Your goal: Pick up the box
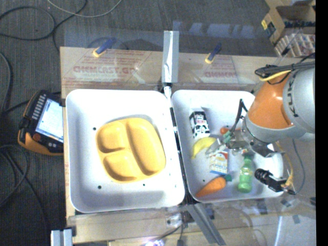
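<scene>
Arm [287,106]: grey body with an orange band, entering from the right and bending down over the right bin [180,137]. Its orange section sits above that bin's right half, and the wrist drops toward the middle of the bin's contents.

Gripper [229,141]: at the end of the wrist, low over the right bin's centre, just above and right of the box. Dark cables and fittings crowd it, so its state cannot be told.

Box [219,162]: small white carton with red and blue print, lying flat near the centre of the right bin, just below the gripper. Whether the gripper touches it cannot be told.

Other contents, placed relative to the box:
- Banana [201,146]: yellow, just to the left, touching or nearly so.
- Black-and-white carton [199,123]: above and left, near the bin's upper middle.
- Carrot [211,186]: orange, below, lying at a slant by the bin's lower edge.
- Green bottle [245,176]: to the right and slightly below, lying along the bin floor.
- Small red item [224,131]: above, close to the gripper; too small to identify.

Left bin [77,147]: well to the left of the box, holding a yellow divided tray [130,148] at its centre.
</scene>
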Controlling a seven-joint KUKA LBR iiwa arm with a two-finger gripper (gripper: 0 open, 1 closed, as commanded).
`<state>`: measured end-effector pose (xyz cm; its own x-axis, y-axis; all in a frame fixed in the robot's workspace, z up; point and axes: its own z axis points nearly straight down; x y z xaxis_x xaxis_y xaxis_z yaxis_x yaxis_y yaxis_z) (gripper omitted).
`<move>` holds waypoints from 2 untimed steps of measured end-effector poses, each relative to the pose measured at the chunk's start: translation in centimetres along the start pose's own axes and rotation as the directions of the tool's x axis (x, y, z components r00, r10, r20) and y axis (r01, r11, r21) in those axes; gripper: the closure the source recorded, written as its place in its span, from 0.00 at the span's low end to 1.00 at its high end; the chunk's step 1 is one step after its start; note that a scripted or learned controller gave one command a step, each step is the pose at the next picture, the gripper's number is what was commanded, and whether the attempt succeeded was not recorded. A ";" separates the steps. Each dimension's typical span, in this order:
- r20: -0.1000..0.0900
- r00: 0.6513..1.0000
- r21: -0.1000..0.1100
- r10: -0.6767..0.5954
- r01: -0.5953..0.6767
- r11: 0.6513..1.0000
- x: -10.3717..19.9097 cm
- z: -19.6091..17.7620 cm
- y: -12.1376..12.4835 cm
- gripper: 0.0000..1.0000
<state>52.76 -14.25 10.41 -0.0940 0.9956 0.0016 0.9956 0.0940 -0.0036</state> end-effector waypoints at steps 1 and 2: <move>0.014 0.999 -0.026 -0.029 0.029 0.999 0.9 1.2 -1.9 0.00; 0.007 0.999 -0.023 -0.032 0.032 0.999 1.2 0.4 -1.7 1.00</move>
<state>50.91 -13.24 9.99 -0.1257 0.9920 -0.0055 0.9919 0.1258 0.0193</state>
